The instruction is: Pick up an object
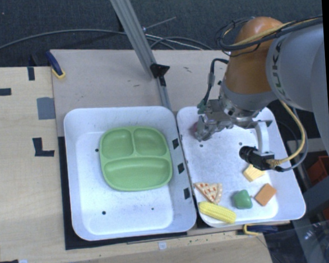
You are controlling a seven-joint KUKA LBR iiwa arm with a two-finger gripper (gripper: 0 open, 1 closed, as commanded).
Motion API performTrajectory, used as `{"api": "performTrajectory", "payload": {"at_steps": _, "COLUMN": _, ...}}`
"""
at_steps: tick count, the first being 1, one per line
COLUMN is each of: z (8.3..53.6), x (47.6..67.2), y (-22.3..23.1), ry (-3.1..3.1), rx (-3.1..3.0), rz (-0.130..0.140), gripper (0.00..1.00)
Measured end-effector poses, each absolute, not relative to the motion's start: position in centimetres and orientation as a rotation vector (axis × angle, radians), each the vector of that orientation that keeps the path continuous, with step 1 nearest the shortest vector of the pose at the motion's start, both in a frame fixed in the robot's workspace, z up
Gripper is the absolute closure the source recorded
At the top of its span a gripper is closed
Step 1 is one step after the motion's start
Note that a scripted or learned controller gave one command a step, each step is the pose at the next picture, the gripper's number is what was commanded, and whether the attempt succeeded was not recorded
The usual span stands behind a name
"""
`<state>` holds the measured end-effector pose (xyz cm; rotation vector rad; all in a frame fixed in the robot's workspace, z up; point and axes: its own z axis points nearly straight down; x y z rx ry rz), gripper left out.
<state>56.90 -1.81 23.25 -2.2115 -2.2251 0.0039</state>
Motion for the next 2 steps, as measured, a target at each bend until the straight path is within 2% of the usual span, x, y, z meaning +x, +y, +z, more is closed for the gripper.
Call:
{"api": "performTrajectory", "payload": {"at_steps": 1, "z": 22.1, "x": 54.5, "y": 3.5, "ry": -2.226, "rx": -2.211, "rz": 0.004, "gripper": 1.00}}
{"api": "performTrajectory", "payload": {"at_steps": 2, "z": 23.5, "x": 52.5, "y": 9.0, "ry": -2.229, "rx": -2.209, "rz": 0.000, "gripper": 1.00}}
